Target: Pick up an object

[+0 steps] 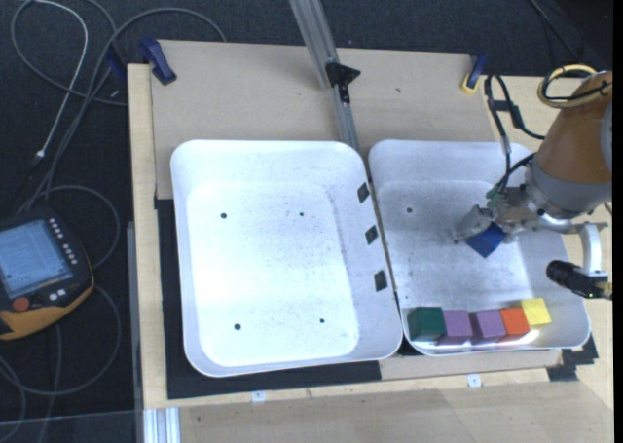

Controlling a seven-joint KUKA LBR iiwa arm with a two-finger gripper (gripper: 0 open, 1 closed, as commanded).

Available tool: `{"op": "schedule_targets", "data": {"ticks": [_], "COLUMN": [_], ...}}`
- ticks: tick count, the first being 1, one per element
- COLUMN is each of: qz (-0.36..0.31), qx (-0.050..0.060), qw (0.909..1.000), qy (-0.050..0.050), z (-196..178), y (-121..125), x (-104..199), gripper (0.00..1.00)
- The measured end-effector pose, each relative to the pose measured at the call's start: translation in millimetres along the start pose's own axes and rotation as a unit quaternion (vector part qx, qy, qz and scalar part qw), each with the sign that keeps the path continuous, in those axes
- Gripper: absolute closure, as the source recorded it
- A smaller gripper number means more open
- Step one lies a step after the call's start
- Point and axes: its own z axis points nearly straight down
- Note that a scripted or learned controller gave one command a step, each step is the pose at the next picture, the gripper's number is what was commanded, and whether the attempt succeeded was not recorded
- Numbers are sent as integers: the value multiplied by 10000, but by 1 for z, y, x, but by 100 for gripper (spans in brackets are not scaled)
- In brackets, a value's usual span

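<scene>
Gripper (479,228) over speckled right bin (428,266), bench (243,91) on dark carpet (58,353).

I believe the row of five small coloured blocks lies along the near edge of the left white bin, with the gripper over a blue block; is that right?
Not quite: the camera view shows the row of small coloured blocks in the right white bin. The gripper is indeed at a small blue block.

Teach pendant (37,266) on floor left; blue clamps (158,59) at bench corners.
</scene>
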Motion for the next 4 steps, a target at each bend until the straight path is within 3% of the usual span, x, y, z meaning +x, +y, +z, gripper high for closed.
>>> {"op": "schedule_targets", "data": {"ticks": [1, 3, 4], "qz": [1, -50, -19], "qx": [-28, -52, -32], "qw": [10000, 10000, 10000], "qy": [-3, 8, -5], "z": [-11, -127, -134], "y": [2, 10, 9], "x": [0, 149, 144], "gripper": [100, 100, 100]}}
